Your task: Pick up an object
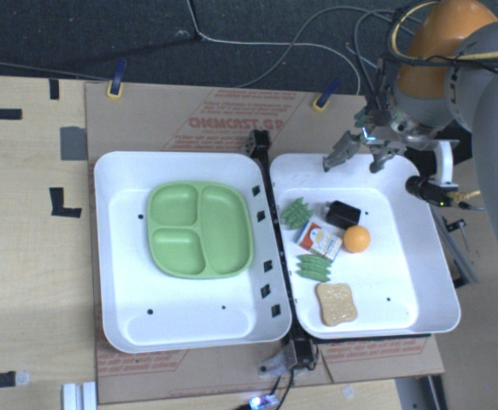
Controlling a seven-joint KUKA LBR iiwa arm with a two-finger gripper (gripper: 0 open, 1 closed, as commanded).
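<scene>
Here, tabletop carries two white bins. Left bin holds a green divided plate. In right bin: toast slice nearest the front wall, carton mid, orange just beside it, black block behind. Pincer over bin's back rim, fingers spread, gripping nothing.

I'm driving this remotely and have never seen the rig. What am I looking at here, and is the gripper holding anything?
One camera looks down at a slant on two white bins. The grey arm with the orange band reaches in from the right; its gripper hangs open over the right bin's far edge, holding nothing. That bin holds an orange ball, a black block, a small carton, two green pieces and a bread slice. The left bin holds a green divided plate.
</scene>
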